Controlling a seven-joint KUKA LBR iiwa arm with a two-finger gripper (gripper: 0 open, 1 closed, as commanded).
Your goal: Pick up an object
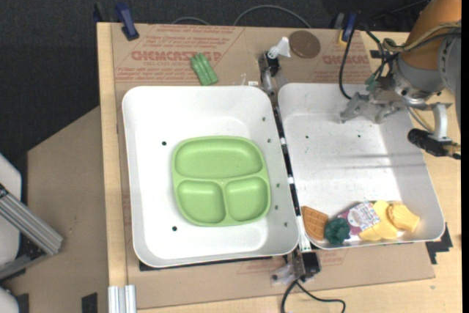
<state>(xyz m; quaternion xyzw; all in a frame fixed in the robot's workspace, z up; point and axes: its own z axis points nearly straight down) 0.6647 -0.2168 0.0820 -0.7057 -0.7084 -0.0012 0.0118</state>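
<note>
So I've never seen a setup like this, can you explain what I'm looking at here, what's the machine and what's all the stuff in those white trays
One camera looks down at a slant on a bench. The grey and orange thing at right is a robot arm; its gripper hovers over the right bin's far end, holding nothing visible. The left bin holds a green divided plate. A pile of small toy foods sits at the right bin's near edge. A green item lies on the cardboard behind.

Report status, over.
Gripper over right bin's far edge, holding nothing. Toy food pile at near edge, untouched. Path clear.
</note>
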